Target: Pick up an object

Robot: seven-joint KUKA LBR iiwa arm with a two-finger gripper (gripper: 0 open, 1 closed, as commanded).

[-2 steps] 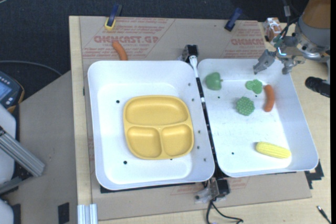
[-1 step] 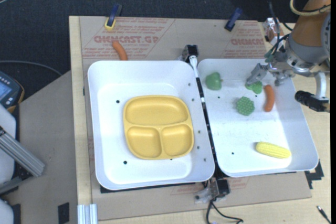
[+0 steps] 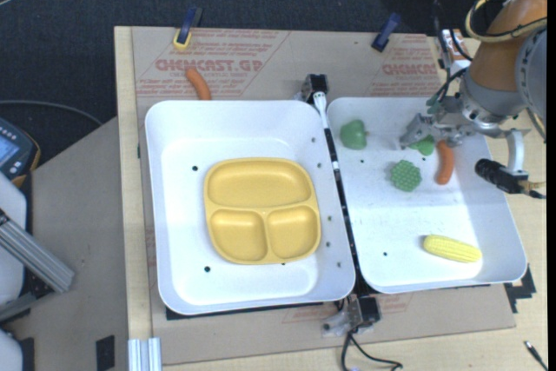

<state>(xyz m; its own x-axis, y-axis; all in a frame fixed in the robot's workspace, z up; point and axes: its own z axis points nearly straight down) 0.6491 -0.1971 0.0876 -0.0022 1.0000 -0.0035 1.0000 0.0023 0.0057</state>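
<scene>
Where two bins (image 3: 165,187) sit, four toy foods (image 3: 451,248) lie.

Two white bins (image 3: 165,187) (image 3: 495,239) are sitting side by side. They are holding one yellow tray (image 3: 261,209), two green toys (image 3: 353,134) (image 3: 405,175), one carrot (image 3: 445,162) and one corn cob (image 3: 452,249)

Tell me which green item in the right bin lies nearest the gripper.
The small green piece right at the gripper, beside the orange carrot. The textured green broccoli sits lower in the right bin, and the smooth green pepper lies further left.
</scene>
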